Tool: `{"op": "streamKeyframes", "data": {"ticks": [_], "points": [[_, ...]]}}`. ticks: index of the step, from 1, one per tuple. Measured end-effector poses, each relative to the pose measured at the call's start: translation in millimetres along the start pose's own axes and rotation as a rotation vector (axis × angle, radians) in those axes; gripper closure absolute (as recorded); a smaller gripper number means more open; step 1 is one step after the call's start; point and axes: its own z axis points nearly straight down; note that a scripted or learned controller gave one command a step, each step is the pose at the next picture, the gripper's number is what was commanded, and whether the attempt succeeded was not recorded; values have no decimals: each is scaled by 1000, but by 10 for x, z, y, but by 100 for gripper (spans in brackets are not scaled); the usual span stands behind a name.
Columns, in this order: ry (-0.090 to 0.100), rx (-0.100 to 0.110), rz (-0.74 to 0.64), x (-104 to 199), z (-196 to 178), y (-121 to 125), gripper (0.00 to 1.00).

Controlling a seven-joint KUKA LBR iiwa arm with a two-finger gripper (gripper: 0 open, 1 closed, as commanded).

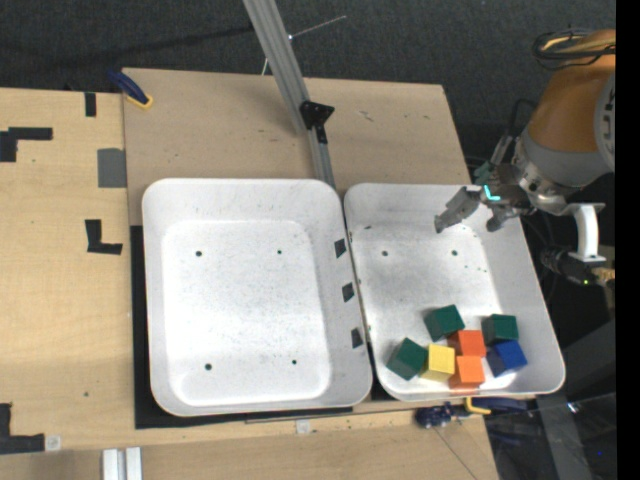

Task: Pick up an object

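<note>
1. Gripper hangs over right bin's far end, fingers spread, nothing between them
2. Blocks clustered at near corner: we judge them light, rigid
3. We'd pinch the blue block across flat faces

Loads of open floor across the right bin, with blocks bunched tight against its near rim.

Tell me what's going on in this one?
The arm's gripper sits over the far part of the right bin, fingers spread, with nothing between them. The blocks lie clustered in that bin's near corner, away from the gripper. Nothing has been picked up yet. The left bin sits beside it.
</note>
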Motion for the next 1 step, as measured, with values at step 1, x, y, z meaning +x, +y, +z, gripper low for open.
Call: {"op": "streamKeyframes", "data": {"ticks": [1], "points": [[0,7,0,60,637,-18,0]]}}
